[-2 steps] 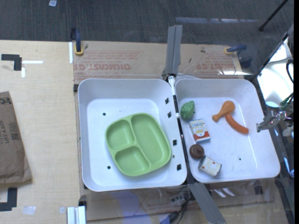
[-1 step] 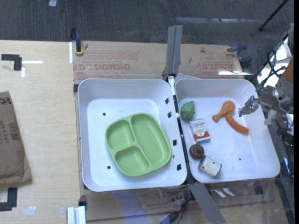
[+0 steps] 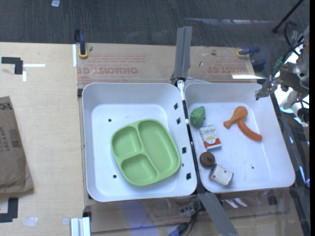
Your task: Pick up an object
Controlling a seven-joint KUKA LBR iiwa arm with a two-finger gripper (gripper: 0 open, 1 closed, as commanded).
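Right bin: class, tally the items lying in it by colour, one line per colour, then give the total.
Green: 1, the green lump
Orange: 2, the drumstick shape and the carrot shape
Brown: 1, the round piece
White printed: 2, the carton and the packet
Total: 6

Single fixed camera, mounted above counter (image 3: pixel 39 82), looking down at slant. Far edge of scene toward 12 o'clock, near edge toward 6 o'clock. Medium distance: both white bins fit whole, left bin (image 3: pixel 93 146) centre-frame, right bin (image 3: pixel 275 151) toward 3 o'clock. Dark carpet floor (image 3: pixel 123 9) across 12 o'clock strip. Arm hardware (image 3: pixel 295 77) enters at 2 to 3 o'clock. No second view.
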